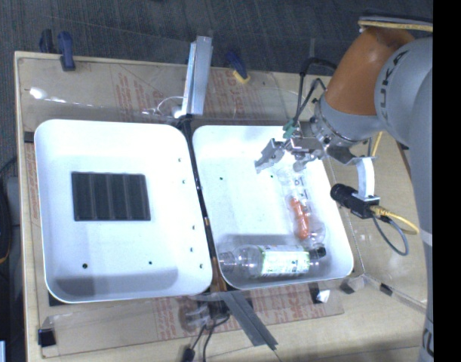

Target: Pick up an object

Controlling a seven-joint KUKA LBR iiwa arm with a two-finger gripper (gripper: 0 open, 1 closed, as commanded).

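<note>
Above the right bin point(238, 202), fingers point(269, 155) hang spread (nothing between them).

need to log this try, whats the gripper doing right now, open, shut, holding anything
Gripper: over the right bin, above the orange-banded bottle; open or shut cannot be told, and no object shows between its fingers.

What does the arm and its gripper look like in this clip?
The arm is a bulky, rounded grey body with a broad orange band above the wrist and dark lettering on the grey shell. The gripper is small, pale metal. Black cables loop beside the wrist.
</note>
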